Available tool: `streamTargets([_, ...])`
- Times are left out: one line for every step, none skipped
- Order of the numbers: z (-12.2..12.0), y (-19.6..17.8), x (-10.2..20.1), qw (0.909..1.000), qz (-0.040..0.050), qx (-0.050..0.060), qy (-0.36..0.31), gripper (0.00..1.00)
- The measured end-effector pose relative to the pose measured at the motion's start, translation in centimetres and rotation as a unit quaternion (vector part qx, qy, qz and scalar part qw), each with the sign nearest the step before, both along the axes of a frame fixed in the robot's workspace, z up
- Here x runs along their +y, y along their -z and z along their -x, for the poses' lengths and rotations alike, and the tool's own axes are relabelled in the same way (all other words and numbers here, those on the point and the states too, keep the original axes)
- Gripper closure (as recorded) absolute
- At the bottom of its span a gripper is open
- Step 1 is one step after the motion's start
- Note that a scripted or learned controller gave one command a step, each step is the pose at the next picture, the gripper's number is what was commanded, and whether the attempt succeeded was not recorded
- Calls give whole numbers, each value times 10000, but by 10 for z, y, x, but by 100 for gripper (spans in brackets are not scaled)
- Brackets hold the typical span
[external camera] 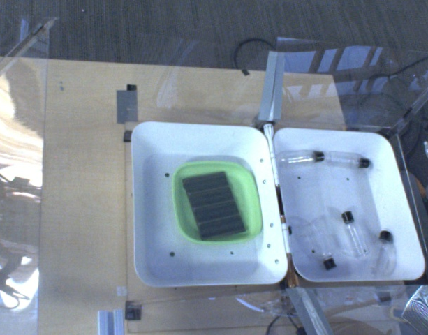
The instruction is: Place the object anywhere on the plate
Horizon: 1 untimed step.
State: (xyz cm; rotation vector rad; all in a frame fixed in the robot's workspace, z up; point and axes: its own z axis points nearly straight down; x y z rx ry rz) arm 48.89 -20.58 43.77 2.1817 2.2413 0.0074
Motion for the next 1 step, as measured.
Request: streamTargets([0, 0, 0, 9982, -8, 0, 600, 0])
